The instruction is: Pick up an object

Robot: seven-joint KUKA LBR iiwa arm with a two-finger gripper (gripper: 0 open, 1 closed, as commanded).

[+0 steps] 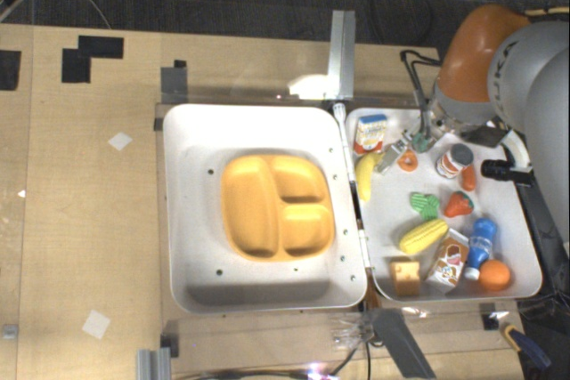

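Nothing was yet lifted: the gripper [411,141], its opening impossible to tell, hung low beside a small orange piece [408,160], banana [363,176] and carton [370,133] just past it, corn [422,235] farther off.

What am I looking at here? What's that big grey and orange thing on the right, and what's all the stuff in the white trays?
One camera above the bench looks down at a slant. The grey and orange thing is a robot arm reaching in from the right; its gripper is low over the right bin. That bin holds toy food: a banana, corn, a carton, a blue bottle, an orange. The left bin holds a yellow divided tray. Nothing visibly sits between its fingers.
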